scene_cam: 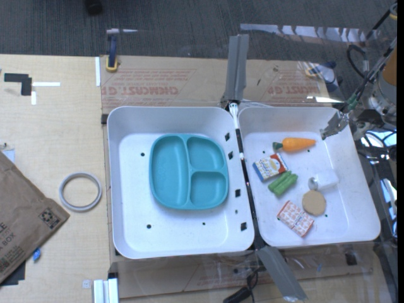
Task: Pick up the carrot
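Camera view: I see the carrot point(297, 144) lying in the right bin point(353, 169), near its back wall, above a green piece point(283, 183); the gripper point(332, 127) sits just right of it, grip state I cannot tell

**Bench and its load**

The bench point(50, 125) carried two white bins, left point(126, 232) and right point(360, 219), touching side by side. A tape ring point(80, 190) and a cardboard box point(22, 219) lay left of them.

carrot point(297, 144) | orange w/ green top | lying flat | right bin, far end, tip pointing right
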Tool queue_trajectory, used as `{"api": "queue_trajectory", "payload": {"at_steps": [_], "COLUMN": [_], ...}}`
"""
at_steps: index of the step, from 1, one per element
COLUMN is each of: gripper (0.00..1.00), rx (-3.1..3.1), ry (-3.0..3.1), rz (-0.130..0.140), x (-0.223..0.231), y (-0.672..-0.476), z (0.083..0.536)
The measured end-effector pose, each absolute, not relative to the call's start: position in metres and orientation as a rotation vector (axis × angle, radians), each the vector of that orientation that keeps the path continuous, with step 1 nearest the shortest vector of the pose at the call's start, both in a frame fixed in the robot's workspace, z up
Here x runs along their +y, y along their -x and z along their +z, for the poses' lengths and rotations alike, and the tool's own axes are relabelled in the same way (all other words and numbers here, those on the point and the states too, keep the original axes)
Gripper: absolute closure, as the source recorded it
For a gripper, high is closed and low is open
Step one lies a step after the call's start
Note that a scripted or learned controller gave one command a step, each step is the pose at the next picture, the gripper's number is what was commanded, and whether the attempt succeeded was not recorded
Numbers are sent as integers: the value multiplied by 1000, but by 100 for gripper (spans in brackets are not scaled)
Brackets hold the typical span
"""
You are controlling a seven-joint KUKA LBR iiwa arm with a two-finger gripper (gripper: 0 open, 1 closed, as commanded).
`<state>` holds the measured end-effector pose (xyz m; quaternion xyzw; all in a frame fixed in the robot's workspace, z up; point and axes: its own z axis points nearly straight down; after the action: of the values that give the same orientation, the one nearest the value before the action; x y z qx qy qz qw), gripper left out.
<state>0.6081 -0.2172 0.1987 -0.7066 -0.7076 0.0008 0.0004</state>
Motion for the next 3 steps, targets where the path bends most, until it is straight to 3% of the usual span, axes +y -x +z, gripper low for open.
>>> {"api": "queue_trajectory", "payload": {"at_steps": [1,2,3], "gripper": [0,0,0], "rx": [-2244,-2133,-2141], "ry": [2223,2336,2331], "rz": [-13,-19,-20], "x": [-183,-175,-162], "y": [-637,-628,-642], "z": [111,105,105]}}
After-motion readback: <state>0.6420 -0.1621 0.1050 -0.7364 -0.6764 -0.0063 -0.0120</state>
